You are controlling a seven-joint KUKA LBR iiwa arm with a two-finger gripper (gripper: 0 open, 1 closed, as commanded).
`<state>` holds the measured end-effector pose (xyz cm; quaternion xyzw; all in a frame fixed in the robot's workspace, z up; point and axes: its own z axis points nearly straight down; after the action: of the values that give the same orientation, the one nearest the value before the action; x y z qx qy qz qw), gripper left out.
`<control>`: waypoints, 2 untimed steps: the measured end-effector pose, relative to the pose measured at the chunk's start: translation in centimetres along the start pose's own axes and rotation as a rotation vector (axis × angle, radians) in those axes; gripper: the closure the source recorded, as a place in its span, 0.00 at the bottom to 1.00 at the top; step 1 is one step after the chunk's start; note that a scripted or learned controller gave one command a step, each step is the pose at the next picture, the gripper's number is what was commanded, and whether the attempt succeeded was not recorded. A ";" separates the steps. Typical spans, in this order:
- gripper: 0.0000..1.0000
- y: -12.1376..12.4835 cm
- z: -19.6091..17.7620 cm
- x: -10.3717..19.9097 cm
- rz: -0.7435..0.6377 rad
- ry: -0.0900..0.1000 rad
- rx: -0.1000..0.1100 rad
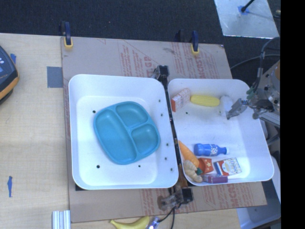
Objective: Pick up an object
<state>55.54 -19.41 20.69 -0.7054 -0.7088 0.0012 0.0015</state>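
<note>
While the arm (pixel 271 87) reaches in from the right, its gripper (pixel 248 108) hangs over the far right part of the right bin (pixel 255 142), with its two fingers spread apart and nothing between them. One dark fingertip (pixel 233 112) points down toward the bin floor, just beside a small white object (pixel 225 101) that I cannot make out. Next to that lies a yellow corn cob (pixel 205 100), and a small red and white carton (pixel 180 99) sits by the bin's left wall. Along the near side are a blue bottle (pixel 210 150), an orange carrot (pixel 187 151), a red and white box (pixel 224 166) and a purple piece (pixel 215 179), bunched close together. Over in the left bin (pixel 83 128) a blue divided plate (pixel 126 131) lies flat. At the near edge of the bench a banana (pixel 130 223) peeks in.
</note>
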 end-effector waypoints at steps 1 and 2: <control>0.00 6.2 9.1 5.2 -0.001 -0.001 0.001; 0.00 10.0 11.1 8.1 0.003 0.000 0.009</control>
<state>65.42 -11.25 9.51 -0.7064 -0.7078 0.0046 0.0046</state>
